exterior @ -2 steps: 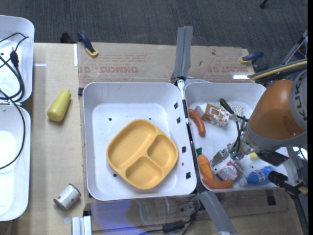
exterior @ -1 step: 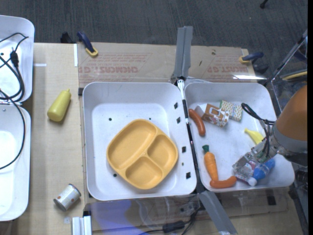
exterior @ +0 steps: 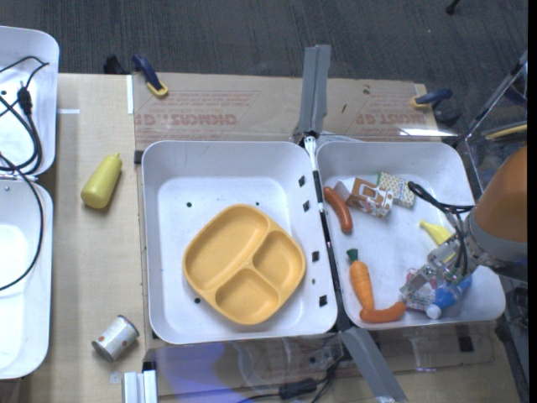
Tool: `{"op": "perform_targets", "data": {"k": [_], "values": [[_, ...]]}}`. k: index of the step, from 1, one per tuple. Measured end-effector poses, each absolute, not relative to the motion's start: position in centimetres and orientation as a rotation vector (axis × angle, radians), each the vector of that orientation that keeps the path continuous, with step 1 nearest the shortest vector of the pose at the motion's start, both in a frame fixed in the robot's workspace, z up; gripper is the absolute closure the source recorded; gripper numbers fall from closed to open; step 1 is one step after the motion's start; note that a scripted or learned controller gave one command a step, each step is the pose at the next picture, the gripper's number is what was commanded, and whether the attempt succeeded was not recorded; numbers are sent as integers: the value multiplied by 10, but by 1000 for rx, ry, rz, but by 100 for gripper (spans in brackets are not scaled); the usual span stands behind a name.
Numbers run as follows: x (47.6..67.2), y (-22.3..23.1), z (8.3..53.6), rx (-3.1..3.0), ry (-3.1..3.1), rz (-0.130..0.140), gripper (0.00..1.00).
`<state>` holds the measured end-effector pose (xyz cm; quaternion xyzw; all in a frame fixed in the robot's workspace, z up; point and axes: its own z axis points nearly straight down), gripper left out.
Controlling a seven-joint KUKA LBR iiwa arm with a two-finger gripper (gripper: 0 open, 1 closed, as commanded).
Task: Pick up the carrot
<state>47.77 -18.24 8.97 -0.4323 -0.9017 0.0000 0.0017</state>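
Note:
The carrot [exterior: 362, 283], orange with a green top, lies lengthwise in the right bin [exterior: 394, 154], near its left wall and towards the front. My gripper [exterior: 426, 280] is low in the same bin's front right corner, roughly 75 px to the right of the carrot and apart from it. It hangs over a small clear bottle with a blue cap [exterior: 443, 299]. The grey arm with its orange band [exterior: 506, 212] comes in from the right edge.
An orange-brown sausage [exterior: 383, 313] lies just in front of the carrot's tip. A red sausage [exterior: 338, 209], a small box [exterior: 372, 196], a patterned packet [exterior: 396, 189] and a yellow piece [exterior: 435, 231] sit farther back. A yellow divided plate [exterior: 243, 264] rests in the left bin [exterior: 168, 175].

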Motion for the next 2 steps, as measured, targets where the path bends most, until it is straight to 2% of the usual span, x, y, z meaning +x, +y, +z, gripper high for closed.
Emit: {"op": "perform_targets", "data": {"k": [1,2], "values": [[479,-182,97,-1358,-2828,-2,100],[478,-182,97,-1359,-2827,-1,0]]}}
